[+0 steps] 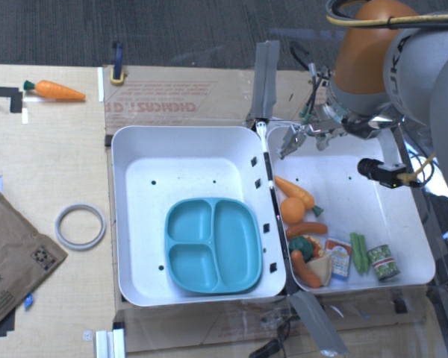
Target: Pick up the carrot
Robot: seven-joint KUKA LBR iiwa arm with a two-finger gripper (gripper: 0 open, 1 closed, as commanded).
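Note:
An orange carrot (296, 191) lies in the right bin (403, 200) by its left wall, pointing toward the upper left. It rests against a round orange fruit (292, 210). My gripper (304, 141) hangs over the bin's back left corner, a little beyond the carrot. Its two metal fingers (285, 146) are spread open with nothing between them. A second carrot (54, 90) with a green top lies on the bench at the far left, outside both bins.
The left bin (134, 200) holds a teal divided plate (213, 245). Near the right bin's front sit a red sausage (307, 230), a small carton (340, 261), a green vegetable (358, 250) and a green can (382, 262). A tape ring (80, 225) and a cardboard box (15, 263) lie on the bench's left.

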